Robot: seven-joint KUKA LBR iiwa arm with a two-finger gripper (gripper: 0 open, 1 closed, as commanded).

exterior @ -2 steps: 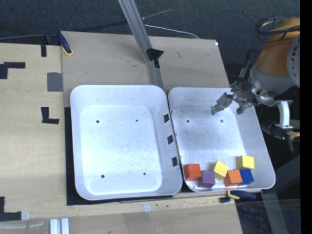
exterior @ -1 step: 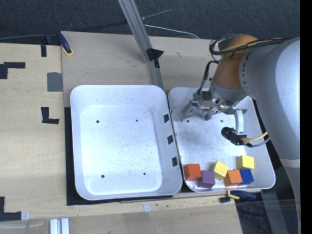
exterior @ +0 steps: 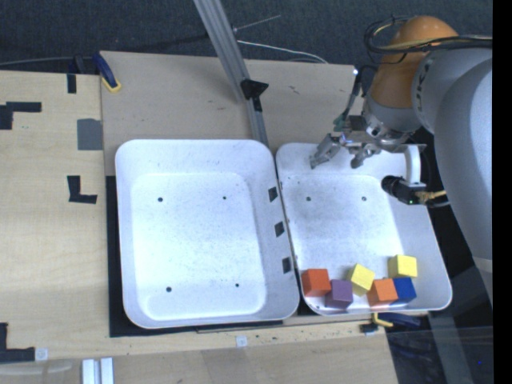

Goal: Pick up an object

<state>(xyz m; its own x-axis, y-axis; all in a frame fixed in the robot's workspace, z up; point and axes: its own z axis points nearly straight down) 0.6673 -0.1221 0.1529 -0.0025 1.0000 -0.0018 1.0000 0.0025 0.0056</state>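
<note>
I've got the gripper point(exterior: 342, 157) over the right bin's point(exterior: 344, 214) far edge, fingers spread wide, nothing between them. 6 blocks crowd its near edge: orange point(exterior: 315, 281), purple point(exterior: 342, 292), yellow point(exterior: 362, 277), orange point(exterior: 382, 291), blue point(exterior: 405, 289), yellow point(exterior: 402, 266).

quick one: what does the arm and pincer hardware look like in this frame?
The arm is bulky, with rounded light-grey casing and an orange band above the wrist. Thin dark cables loop over that band. The pincer is small, with two slim grey metal fingers.
</note>
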